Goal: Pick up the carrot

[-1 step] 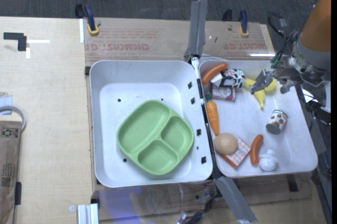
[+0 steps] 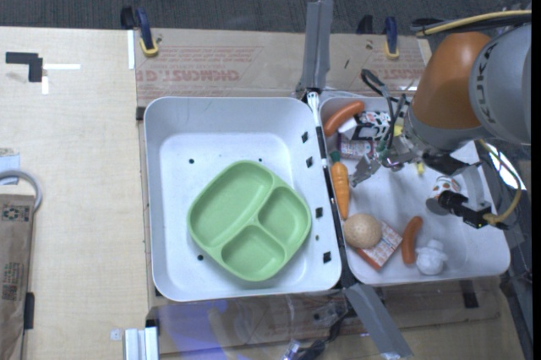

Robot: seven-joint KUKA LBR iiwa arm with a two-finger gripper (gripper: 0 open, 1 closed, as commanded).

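We start with the counter (image 2: pixel 68 139), pale wood grain, bearing two shallow white bins side by side. The left bin (image 2: pixel 169 130) holds a green divided plate (image 2: pixel 248 220), smooth moulded plastic with rounded compartments. The right bin (image 2: pixel 473 257) is crowded, and the grey arm (image 2: pixel 473 88) with its glossy orange band hangs over its upper half.

The pincer (image 2: pixel 369 166) sits low in that bin, its dark tips pointing toward the left wall; we cannot tell how wide it stands. We judge this the approach step: nothing is gripped yet.

The carrot (image 2: pixel 340 188) lies against the right bin's left wall, a tapered orange cone with its green top up, just beside the pincer tips. Near its lower end rests a beige egg-like ball (image 2: pixel 363 230) on a small printed box (image 2: pixel 385 247). A sausage (image 2: pixel 411 238) lies further right, another (image 2: pixel 342 117) near the top.

Next, we think, the pincer must straddle the carrot across its narrow width, clear of the wall.
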